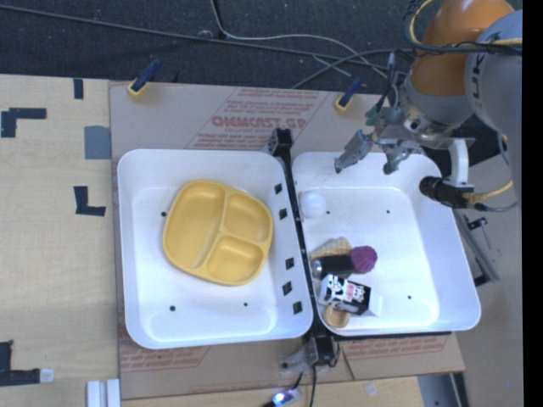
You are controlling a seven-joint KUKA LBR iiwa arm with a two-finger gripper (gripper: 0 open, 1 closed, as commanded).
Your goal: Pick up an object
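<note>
Partly, the arm (475, 49) is cut off by the right and top edges, so that only its orange band and grey wrist are seen. The gripper (373, 156) is held above the far edge of the right bin (441, 303), its two fingers spread apart with nothing between them; one fingertip (344, 161) hangs over the bin's rim.

The small pile in the right bin is hard to sort out. It is gathered near the bin's left wall, well apart from the gripper. A purple object (364, 259) is seen at its right, touching a black cylinder (333, 265) whose shape is only roughly made out. Behind them a tan, ridged piece (333, 248) is half hidden. In front lies a black packet with white print (344, 293) (the print cannot be read), and under its near edge a tan object (336, 315) is mostly covered. A white ball (313, 202) lies apart from the pile, near the bin's far left corner, and is faint against the white floor.

In the left bin (136, 253) a yellow divided plate (218, 231) is laid flat, with three compartments seen.
</note>
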